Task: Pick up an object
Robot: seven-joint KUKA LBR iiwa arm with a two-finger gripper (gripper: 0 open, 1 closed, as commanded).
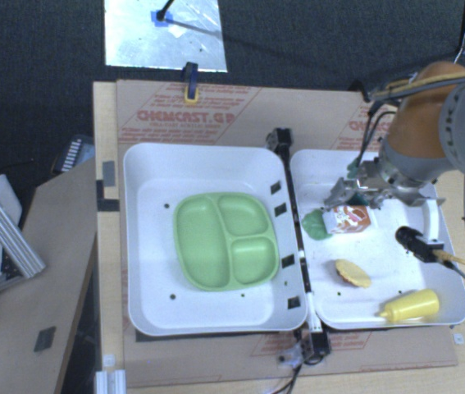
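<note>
Yellow squeeze bottle lies on its side against the near rim of the right bin. Tan flat piece sits just behind it, apart from it, with bare floor all round. Red-and-white packet lies mid-bin, crumpled, printed face up, its left end touching a green lump near the wall between the bins. Gripper hangs just over the packet's far edge; cannot tell if it is wide or closed, or gripping anything. Far corner of the bin is open. Left bin holds a green divided plate, with room along every wall.
</note>
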